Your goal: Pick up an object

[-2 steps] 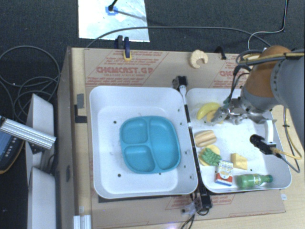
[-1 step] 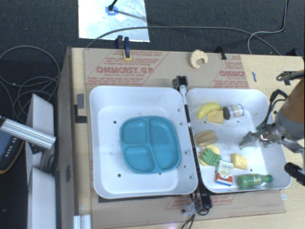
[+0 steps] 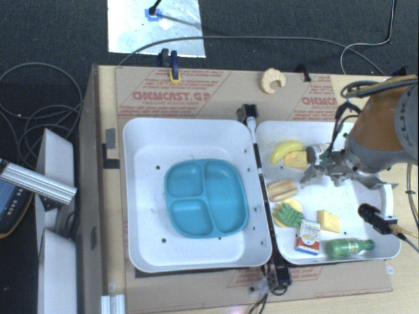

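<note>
- The things to pick from all lie in the right bin [image 3: 391,248]: a banana [image 3: 284,150], a yellow block [image 3: 296,160] just beside it, a bread roll [image 3: 282,189], a green and yellow toy [image 3: 288,213], a cheese wedge [image 3: 328,220], a small red and white box [image 3: 308,237] and a green bottle [image 3: 345,247].
- Every one of them rests on the bin floor. None is lifted, so the pick is not done yet.
- The gripper [image 3: 313,173] is low inside the right bin, close to the yellow block and the bread roll.
- The picture is too small and blurry to tell if the fingers are apart or together. Nothing can be seen held in them.
- The arm [image 3: 383,126] reaches in from the right side and hangs over the right bin.
- What seems left: close on one thing and lift it up.
- The left bin [image 3: 147,142] holds a blue plate [image 3: 205,195] with three parts.
- A small tan thing [image 3: 273,80] lies on the bench behind the bins.
</note>
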You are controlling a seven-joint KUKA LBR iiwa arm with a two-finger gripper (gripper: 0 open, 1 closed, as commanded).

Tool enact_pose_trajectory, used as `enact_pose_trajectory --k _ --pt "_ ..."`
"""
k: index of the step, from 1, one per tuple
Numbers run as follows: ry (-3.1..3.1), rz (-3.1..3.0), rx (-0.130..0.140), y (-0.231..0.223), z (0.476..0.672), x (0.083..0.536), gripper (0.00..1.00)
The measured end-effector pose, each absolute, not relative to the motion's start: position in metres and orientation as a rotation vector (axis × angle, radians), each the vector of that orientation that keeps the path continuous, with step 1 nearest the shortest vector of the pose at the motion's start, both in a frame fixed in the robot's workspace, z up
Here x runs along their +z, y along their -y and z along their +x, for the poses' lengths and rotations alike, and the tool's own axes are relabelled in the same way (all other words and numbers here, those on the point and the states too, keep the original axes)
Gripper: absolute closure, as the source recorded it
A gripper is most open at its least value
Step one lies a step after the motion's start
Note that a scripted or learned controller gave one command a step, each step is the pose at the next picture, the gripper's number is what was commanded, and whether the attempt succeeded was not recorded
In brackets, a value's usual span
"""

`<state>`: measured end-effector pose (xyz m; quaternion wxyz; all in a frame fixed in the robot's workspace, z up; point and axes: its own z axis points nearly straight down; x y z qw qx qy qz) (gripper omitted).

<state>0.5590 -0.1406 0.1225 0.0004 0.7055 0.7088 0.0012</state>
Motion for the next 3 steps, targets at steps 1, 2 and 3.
enact_pose_trajectory --k 1,2,3 --pt "-2.223 2.217 0.0 0.203 0.619 0.084 0.0" --pt "-2.222 2.218 0.0 0.207 0.562 0.092 0.0" --pt "-2.225 2.214 0.004 0.19 0.659 0.085 0.0"
